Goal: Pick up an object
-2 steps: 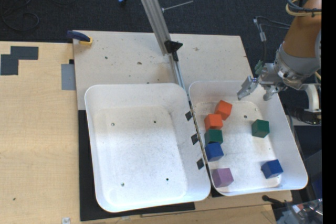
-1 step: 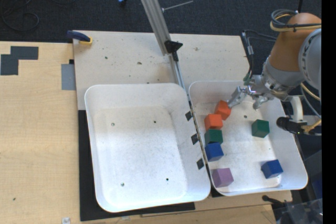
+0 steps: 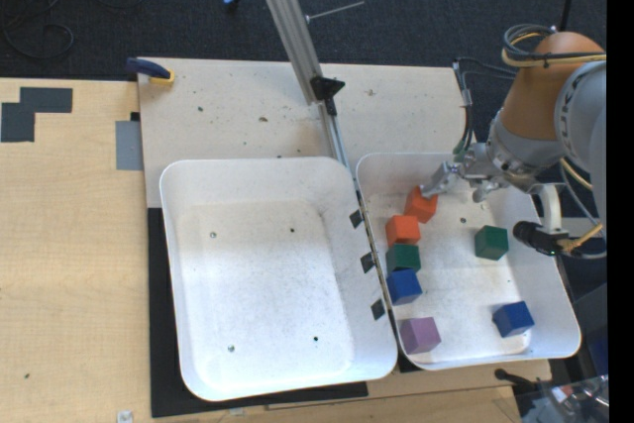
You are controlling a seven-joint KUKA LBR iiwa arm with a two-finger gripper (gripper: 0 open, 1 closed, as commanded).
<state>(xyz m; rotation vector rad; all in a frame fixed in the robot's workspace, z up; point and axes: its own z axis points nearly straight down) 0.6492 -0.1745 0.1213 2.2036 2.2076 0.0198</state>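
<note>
2 white bins point(image 3: 188, 213) are sitting on a speckled bench point(image 3: 228, 109); dark cabled floor behind; gripper point(image 3: 443, 181) spread unclear; no legible writing.

- Bench point(image 3: 248, 109): pale, speckled top, with a light wood surface point(image 3: 69, 243) to its left.
- Two shallow white bins side by side on it: left bin point(image 3: 198, 175), right bin point(image 3: 555, 337).
- Blue-and-yellow clamp point(image 3: 151, 69) at far left corner.

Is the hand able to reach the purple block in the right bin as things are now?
Probably yes. The purple block lies near the front left corner of the right bin, uncovered, apart from the blue block behind it. The hand is over the same bin.
</note>
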